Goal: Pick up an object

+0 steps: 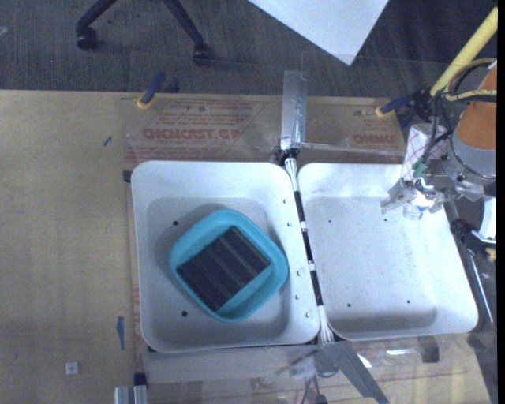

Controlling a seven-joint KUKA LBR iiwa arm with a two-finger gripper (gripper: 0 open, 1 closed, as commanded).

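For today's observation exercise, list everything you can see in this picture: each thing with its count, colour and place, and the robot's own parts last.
Shallow white bins: two, white, side by side on the bench; left bin, right bin.
Blue plastic dish with a dark ribbed block inside it: one, light blue and black, in the left bin.
Wooden bench: one, tan, under the bins.
White sheet: one, white, top of the view.
Office chair base: one, black, top left on the floor.
Arm: one, grey with orange band, at the right.
Gripper: one, metallic, over the right bin's far right corner.

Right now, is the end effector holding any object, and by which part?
Nothing is held: the end effector hovers over the right white bin, nothing between its fingers.
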